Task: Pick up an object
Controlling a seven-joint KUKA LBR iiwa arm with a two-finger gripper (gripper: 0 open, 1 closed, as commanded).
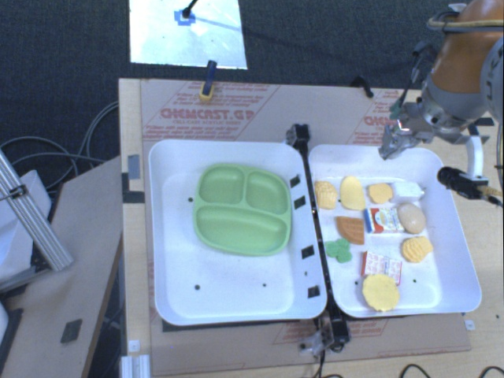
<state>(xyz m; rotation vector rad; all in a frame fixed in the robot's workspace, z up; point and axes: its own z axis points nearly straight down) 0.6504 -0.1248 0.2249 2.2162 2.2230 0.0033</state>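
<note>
Arm hovered at the upper right of the frame.
The gripper [391,150] hung over the right bin's [461,278] far rim, holding nothing; its opening I couldn't tell.

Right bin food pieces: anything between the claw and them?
Nothing visible. The claw sits over the right bin's far rim, and the nearest pieces, the orange piece and the yellow piece, lie uncovered on the floor just below it.
</note>
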